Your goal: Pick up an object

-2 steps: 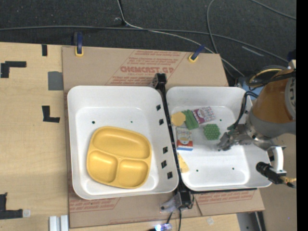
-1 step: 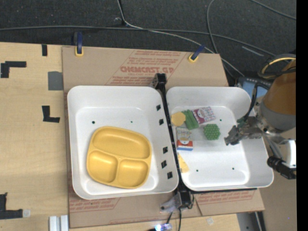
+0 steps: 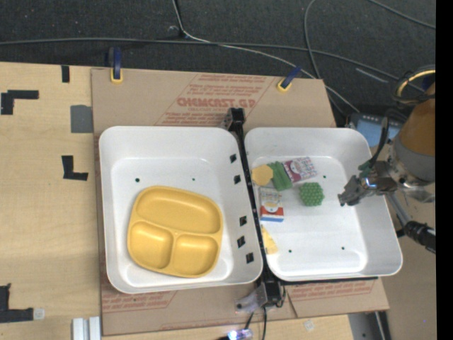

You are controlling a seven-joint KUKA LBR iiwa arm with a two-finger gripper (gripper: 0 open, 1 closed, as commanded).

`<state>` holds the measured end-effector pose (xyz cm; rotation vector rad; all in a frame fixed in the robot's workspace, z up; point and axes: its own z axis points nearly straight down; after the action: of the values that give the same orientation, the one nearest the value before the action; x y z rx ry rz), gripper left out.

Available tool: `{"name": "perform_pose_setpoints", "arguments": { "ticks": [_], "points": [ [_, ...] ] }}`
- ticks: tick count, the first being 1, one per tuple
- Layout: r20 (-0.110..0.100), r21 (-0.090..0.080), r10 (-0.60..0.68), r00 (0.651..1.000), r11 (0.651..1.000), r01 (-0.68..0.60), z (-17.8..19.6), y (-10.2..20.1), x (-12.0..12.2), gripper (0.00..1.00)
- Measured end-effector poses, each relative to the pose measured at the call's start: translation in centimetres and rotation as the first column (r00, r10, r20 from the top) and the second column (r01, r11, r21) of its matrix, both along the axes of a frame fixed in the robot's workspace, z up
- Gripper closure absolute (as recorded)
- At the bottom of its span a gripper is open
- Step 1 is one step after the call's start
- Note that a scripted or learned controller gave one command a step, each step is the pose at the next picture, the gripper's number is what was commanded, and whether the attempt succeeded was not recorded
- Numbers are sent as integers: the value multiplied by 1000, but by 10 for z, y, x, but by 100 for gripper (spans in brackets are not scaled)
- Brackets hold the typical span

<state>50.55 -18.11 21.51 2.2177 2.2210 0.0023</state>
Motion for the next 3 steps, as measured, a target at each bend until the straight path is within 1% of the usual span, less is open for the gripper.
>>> {"name": "perform_pose_setpoints", "arguments": {
  "ticks": [1, 2, 3],
  "points": [
    [-4, 2, 3, 1000, 1000, -3, 11, 55, 1, 100],
    [-4, 2, 5, 1000, 1000, -5, 14, 113, 7, 100],
    [-6, 1, 4, 1000, 1000, -4, 2, 167, 4, 100]
  ]
}}
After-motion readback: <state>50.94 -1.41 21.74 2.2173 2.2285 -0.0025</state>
